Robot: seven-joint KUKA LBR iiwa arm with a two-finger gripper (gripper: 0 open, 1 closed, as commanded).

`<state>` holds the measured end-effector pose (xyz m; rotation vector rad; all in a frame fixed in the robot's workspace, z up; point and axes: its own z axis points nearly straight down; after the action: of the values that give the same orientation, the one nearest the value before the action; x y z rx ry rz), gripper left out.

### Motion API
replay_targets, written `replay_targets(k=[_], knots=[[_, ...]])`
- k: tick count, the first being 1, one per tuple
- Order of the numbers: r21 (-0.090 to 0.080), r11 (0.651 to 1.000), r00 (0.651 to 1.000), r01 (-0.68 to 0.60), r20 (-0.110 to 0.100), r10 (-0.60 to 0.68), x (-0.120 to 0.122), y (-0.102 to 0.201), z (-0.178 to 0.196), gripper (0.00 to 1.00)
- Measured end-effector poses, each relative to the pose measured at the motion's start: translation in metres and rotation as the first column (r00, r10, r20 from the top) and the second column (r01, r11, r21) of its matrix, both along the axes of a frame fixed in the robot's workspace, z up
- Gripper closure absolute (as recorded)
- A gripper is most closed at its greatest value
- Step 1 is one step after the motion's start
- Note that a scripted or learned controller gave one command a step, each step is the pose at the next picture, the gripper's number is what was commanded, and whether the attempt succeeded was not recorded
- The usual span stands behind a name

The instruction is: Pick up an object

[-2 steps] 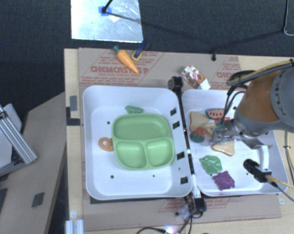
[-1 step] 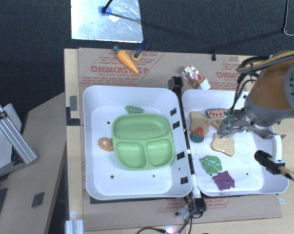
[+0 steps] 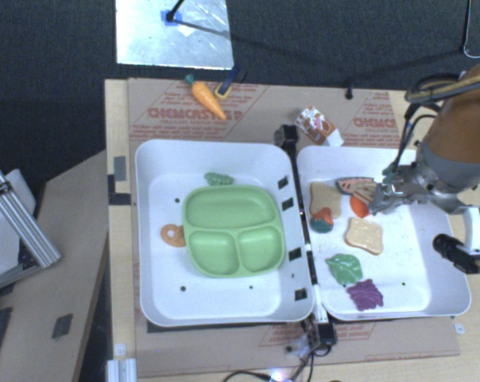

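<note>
My gripper [image 3: 380, 196] hangs low over the upper middle of the right bin [image 3: 442, 293], at the end of the arm that comes in from the right. Its tip is right beside a small orange-red round piece [image 3: 358, 206] and a brown, striped flat piece [image 3: 354, 185]; contact is unclear. Around them in this bin lie a tan slice [image 3: 323, 194], a teal and red piece [image 3: 321, 222], a piece of toast [image 3: 364, 235], a green leaf [image 3: 345, 267] and a purple grape bunch [image 3: 365, 294].
The left bin [image 3: 156, 293] holds a green divided plate [image 3: 230, 231], a small green leaf [image 3: 219, 179] and a pretzel [image 3: 173, 235]. On the cardboard behind the bins lie a carrot [image 3: 208, 99] and a small printed packet [image 3: 318, 126].
</note>
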<state>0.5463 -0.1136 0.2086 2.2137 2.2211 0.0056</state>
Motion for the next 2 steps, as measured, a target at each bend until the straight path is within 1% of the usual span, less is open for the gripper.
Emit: replay_targets(k=[1,2], knots=[[0.001,1.000,1.000,-0.001,-0.003,0.001,0.001,0.000,0.017,1.00],[0.003,1.000,1.000,-0.002,-0.008,0.002,-0.046,0.036,0.021,1.00]])
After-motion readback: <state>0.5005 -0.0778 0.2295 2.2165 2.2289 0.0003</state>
